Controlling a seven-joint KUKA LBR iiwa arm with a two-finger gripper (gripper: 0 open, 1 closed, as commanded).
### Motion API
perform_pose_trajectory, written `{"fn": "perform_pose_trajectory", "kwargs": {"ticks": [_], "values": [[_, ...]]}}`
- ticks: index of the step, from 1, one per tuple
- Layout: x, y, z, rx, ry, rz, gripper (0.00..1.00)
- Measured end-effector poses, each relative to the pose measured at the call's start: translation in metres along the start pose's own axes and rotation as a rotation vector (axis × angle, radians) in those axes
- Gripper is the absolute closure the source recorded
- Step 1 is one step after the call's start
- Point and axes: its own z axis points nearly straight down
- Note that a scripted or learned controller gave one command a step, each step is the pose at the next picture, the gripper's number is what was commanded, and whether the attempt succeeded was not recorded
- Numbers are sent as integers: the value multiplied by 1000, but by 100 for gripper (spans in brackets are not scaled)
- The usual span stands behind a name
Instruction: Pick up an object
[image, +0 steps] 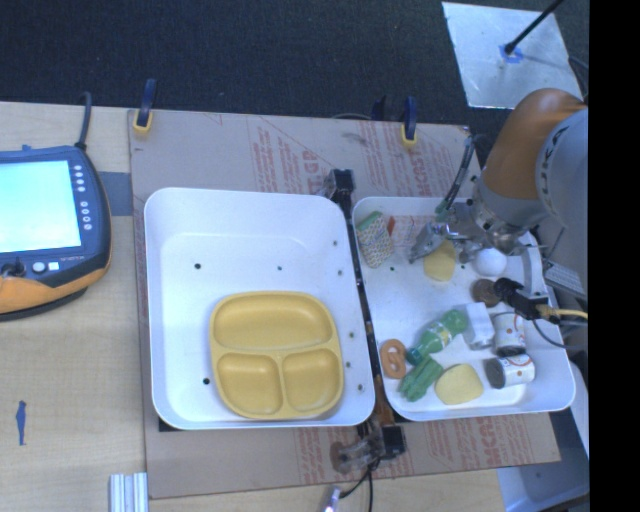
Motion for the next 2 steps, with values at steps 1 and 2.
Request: {"fn": "perform_pose_trajectory", "kwargs": {"ticks": [1,2], "values": [[-1,1,-12,-2,-1,-1,100],[-32,-64,-85,-5,0,2,100]]}}
